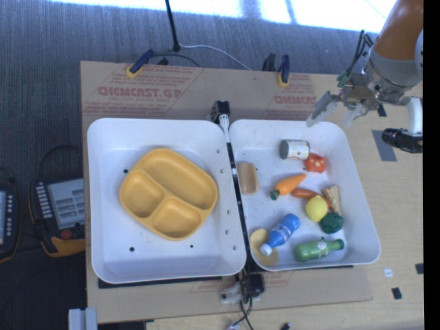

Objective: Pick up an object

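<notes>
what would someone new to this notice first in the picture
The big yellow divided plate lying alone in the left bin catches the eye first. Next comes the bright jumble in the right bin: a carrot, a blue bottle and a green bottle. The claw hangs open above that bin's far right corner.

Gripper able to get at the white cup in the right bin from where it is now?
Probably yes. The gripper hangs with jaws spread above the right bin's far rim, and the cup lies just below it with nothing over it. The tomato beside the cup may crowd one side.
</notes>
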`<state>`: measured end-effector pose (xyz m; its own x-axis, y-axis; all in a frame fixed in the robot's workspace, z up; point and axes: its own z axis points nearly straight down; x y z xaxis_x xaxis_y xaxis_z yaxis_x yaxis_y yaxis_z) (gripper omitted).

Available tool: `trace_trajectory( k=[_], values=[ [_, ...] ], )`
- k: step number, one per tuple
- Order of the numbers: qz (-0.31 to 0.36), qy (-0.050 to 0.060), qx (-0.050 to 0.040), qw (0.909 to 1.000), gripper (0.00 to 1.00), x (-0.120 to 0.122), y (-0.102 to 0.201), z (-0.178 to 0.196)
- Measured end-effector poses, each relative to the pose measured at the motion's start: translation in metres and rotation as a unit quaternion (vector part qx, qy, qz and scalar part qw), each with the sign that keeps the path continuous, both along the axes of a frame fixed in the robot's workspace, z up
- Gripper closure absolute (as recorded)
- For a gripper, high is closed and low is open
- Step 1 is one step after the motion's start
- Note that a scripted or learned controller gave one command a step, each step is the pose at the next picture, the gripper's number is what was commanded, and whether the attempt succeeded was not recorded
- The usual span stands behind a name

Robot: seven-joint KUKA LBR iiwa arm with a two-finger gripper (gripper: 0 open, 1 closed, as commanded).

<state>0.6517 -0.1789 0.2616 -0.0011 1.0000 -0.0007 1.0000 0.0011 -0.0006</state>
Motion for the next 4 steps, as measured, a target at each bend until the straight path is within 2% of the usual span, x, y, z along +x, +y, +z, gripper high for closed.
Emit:
trace_trajectory(
  k=[1, 2, 3, 4],
  values=[
    [0.0, 0.002, 0.0003, 1.0, 0.0, -0.001, 0.033, -0.108],
    [0.001, -0.001, 0.0015, 1.0, 0.0, -0.001, -0.003, -0.163],
    [0.004, 0.001, 0.0117, 0.9999, 0.0, 0.022, -0.025, -0.168],
    [0.004, 0.0, 0.0089, 1.0, 1.0, 0.023, -0.026, -0.157]
  ],
)
